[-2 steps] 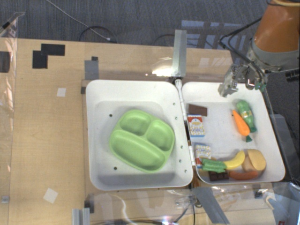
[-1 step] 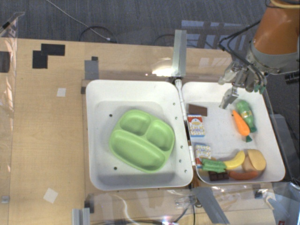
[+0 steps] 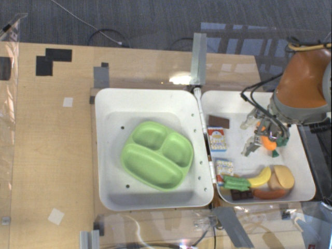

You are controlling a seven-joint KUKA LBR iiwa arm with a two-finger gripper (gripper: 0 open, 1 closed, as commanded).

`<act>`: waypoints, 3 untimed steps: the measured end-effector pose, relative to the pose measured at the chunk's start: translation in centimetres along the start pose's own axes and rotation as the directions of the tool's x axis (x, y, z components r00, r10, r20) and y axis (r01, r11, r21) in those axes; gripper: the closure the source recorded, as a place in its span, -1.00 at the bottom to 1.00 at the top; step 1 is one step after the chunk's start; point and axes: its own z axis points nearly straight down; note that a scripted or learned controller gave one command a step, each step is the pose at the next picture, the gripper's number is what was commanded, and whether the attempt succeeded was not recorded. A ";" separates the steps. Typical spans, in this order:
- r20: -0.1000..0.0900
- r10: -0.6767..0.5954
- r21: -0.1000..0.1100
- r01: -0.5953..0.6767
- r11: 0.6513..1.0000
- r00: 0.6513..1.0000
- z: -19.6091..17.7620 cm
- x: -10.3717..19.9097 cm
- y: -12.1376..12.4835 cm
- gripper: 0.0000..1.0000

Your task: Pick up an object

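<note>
Over the right-hand shallow white bin (image 3: 306, 175), toward its three o'clock side, my two-finger gripper (image 3: 264, 136) hangs low, its metal fingers (image 3: 251, 145) splayed apart around a small orange toy object with a green tip (image 3: 271, 143); whether they actually press on it I cannot tell. From that orange piece, at about nine o'clock, lie a brown rectangular block (image 3: 218, 122) and, just below it, a small white and red printed carton (image 3: 217, 139). Near six o'clock a yellow toy banana (image 3: 261, 178) rests touching a tan round bun-shaped piece (image 3: 283, 177), with a green toy vegetable (image 3: 234, 182) beside them. At nine o'clock, well apart, the left white bin (image 3: 106, 144) bears a lime green plastic divided plate (image 3: 157, 154).
</note>
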 end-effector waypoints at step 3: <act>0.028 -0.024 -0.001 0.024 1.000 0.999 -9.9 -5.9 0.1 1.00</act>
